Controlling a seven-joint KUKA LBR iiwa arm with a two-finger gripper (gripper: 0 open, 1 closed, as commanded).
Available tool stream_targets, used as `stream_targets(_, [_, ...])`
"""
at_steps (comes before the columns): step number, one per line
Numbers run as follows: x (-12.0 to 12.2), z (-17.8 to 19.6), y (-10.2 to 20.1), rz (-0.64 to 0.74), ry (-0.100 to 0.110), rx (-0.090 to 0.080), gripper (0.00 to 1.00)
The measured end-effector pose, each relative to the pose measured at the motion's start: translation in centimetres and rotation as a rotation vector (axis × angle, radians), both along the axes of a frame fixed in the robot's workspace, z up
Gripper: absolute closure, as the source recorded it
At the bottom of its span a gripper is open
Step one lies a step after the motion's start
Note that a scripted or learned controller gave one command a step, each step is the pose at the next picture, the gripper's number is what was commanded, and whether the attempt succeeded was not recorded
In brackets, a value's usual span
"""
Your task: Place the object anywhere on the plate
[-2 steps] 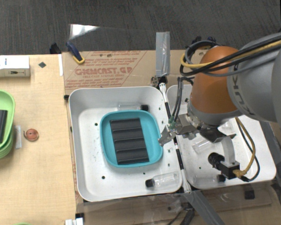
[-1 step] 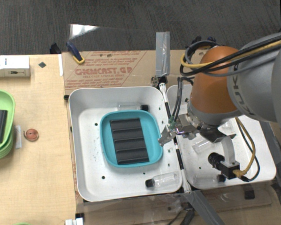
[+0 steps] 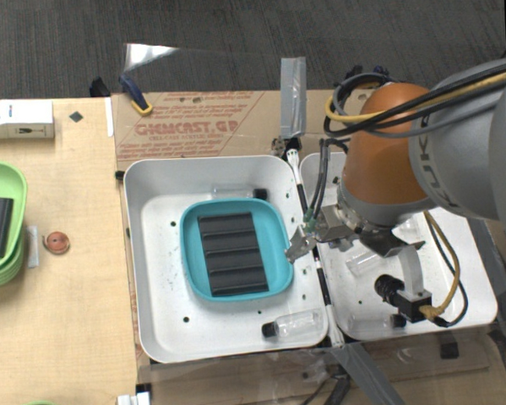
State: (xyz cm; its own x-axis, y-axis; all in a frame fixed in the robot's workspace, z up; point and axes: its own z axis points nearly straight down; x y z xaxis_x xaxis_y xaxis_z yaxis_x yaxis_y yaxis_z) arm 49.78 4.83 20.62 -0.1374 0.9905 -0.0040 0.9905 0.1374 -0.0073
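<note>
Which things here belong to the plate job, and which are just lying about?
Belonging to the job:
- square teal plate
- ridged black rectangular block lying on it
- gripper

Lying about:
- small clear vial with black cap
- green tray
- white box
- round reddish disc

Overhead slanted view, both bins (image 3: 147, 271)

plate (image 3: 236, 249) in left bin (image 3: 151, 270) | vial (image 3: 290, 325) in front of plate | arm (image 3: 436, 145) over right bin (image 3: 470, 304)
</note>
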Motion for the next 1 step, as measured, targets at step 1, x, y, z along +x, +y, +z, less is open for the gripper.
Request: stream_targets(1, [0.0,0.0,0.0,0.0,0.0,0.0,0.0])
